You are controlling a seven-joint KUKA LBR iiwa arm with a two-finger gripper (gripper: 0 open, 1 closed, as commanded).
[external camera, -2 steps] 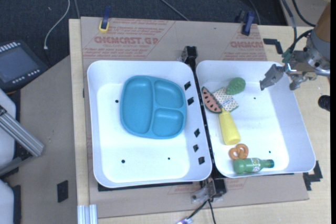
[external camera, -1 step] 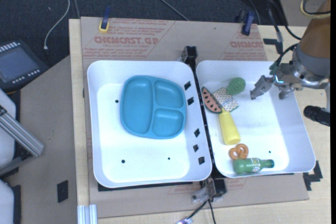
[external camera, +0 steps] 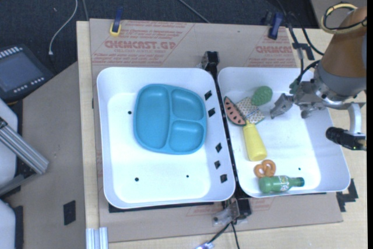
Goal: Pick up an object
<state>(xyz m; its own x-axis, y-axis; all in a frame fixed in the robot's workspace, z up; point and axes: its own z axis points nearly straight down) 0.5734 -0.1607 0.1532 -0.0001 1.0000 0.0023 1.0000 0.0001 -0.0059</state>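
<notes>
Right bin (external camera: 326, 178): yellow cylinder (external camera: 254, 143), lying flat.

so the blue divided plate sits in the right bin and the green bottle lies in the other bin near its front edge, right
Not quite. The camera view shows the blue divided plastic plate in the left white bin, not the right one. The green plastic bottle does lie in the other bin, the right white bin, near its front edge.

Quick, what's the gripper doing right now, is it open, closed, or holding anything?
Gripper: over the right bin, near the green ball; whether it is open or closed cannot be told, and nothing shows between its fingers.
</notes>
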